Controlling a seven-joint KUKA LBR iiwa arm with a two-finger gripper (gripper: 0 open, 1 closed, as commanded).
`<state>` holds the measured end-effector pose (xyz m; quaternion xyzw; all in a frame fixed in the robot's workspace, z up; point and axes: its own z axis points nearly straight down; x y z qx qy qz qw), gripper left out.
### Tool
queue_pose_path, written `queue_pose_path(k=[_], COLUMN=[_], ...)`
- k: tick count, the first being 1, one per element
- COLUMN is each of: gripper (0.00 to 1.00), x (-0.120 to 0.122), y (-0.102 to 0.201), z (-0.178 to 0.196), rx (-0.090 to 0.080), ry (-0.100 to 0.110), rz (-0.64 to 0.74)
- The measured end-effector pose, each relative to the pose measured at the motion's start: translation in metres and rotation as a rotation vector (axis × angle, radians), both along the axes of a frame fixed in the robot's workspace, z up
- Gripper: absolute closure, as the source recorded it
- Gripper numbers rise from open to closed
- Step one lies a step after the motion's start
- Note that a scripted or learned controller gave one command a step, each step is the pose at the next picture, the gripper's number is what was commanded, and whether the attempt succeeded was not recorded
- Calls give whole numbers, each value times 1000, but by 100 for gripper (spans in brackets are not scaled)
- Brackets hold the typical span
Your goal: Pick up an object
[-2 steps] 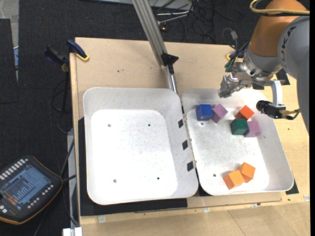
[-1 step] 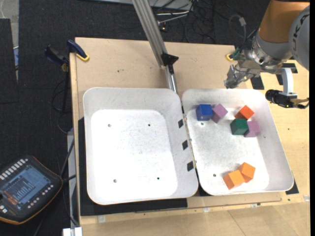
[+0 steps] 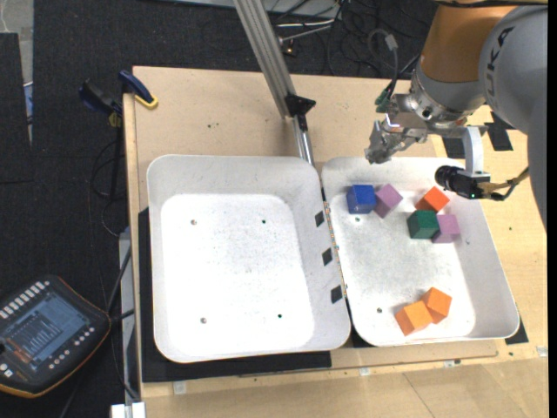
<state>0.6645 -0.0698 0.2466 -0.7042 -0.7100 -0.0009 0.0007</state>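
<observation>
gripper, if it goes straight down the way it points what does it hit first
Most likely the blue block, just below the gripper in the right bin, with the purple block beside it. Depth is unclear; it might land on bin floor instead.

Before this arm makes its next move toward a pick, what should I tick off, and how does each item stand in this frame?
1. Objects available in the right bin: ok; seven blocks lie there.
2. Gripper carries nothing yet: ok; nothing shows beneath it.
3. Jaws open or shut: cannot tell; they blur against the bin rim.
4. Gripper above a target: not ok; it hangs over the bin's far-left corner, up and right of the blue block.
5. Blue block stands free for a grasp: not ok; the purple block looks pressed against its right side.
6. Easier target: cannot tell; the green block and both orange pairs also sit against neighbours.
</observation>
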Motion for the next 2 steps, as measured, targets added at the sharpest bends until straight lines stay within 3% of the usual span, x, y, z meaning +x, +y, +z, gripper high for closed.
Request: queue_pose_path(k=[2], gripper=[100], x=[-6], y=[110], z=[10], rx=[-1], ry=[-1], rz=[0])
